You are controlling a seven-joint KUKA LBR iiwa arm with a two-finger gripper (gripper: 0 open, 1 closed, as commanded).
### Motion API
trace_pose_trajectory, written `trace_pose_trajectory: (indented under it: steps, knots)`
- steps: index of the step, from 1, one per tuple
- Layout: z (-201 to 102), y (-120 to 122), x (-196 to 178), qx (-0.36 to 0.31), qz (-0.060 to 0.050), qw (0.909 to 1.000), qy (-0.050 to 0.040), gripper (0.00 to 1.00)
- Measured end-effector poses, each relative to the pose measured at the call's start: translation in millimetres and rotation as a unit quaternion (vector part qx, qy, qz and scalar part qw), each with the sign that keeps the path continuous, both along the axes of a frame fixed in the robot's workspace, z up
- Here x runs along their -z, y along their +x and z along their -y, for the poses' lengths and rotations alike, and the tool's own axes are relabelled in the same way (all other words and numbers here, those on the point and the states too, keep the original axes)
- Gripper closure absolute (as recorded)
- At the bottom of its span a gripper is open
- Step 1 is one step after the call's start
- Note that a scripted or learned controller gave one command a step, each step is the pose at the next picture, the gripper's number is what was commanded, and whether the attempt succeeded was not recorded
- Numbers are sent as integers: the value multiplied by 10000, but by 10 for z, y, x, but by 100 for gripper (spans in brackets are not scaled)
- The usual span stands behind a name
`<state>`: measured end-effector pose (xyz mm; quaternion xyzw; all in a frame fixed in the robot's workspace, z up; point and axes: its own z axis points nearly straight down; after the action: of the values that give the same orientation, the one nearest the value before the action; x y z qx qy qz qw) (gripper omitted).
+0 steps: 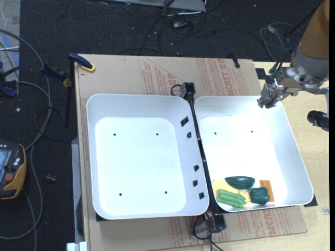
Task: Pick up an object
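The gripper (267,101) hangs over the far right corner of the right bin (293,140), its dark fingers pointing down and drawn close together, with nothing between them; it touches no object. All the objects lie well apart from it, bunched in that bin's near corner: a dark green bowl-shaped piece (239,182) on a yellow item (222,184), a light green ridged object (231,197) just below, a dark teal block (259,195), and an orange piece (267,185) beside it. The left bin (99,140) sits alongside on the cardboard-covered bench (157,72).
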<state>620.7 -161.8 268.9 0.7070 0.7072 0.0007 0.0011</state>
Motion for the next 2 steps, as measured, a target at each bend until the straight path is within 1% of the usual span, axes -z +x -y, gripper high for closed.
trace_pose_trajectory:
  steps: [1,2]
  knots:
    - [-462,-2,140,-17,-17,10000,8,100]
    - [-983,-28,98,-22,-12,10000,8,100]
